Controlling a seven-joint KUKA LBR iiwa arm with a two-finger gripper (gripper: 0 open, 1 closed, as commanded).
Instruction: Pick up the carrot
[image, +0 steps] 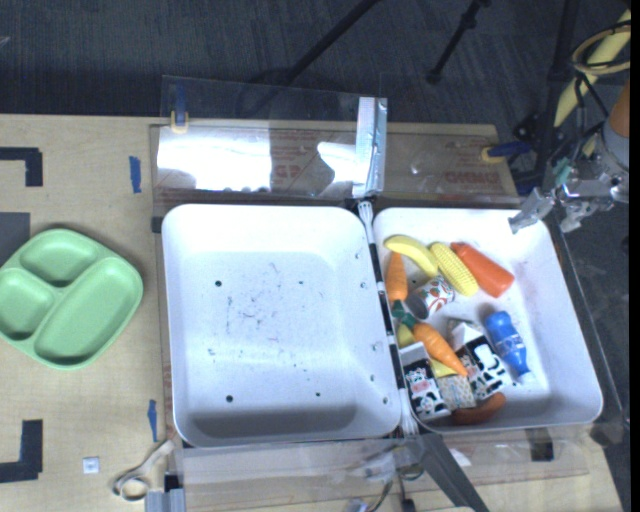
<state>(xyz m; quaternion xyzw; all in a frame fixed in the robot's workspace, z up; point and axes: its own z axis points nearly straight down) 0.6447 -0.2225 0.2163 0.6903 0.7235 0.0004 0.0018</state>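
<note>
The carrot lies in the right bin, in the lower middle of the toy pile. It is orange, with a green top that points to the upper left. Its thin tip points to the lower right.

The gripper hangs over the upper right corner of that bin, well apart from the carrot. Nothing is in it. We cannot tell how wide the jaws are, because they look too small and dark from here.

We think the job is at its start: we have to get to the carrot first. We want to move down and to the left in the picture, until we are right above the fat middle of the carrot.

The carrot lies at a slant, so we should turn the jaws to close across it, not along it. They should be open wide before we go down.

The pile is tight. A blue bottle is near on the right, and a black and white box is just below. Another long orange toy lies by the left wall of the bin, under the banana. We must not grab that one by mistake.

We go down slowly, squeeze, then lift straight up.
</note>
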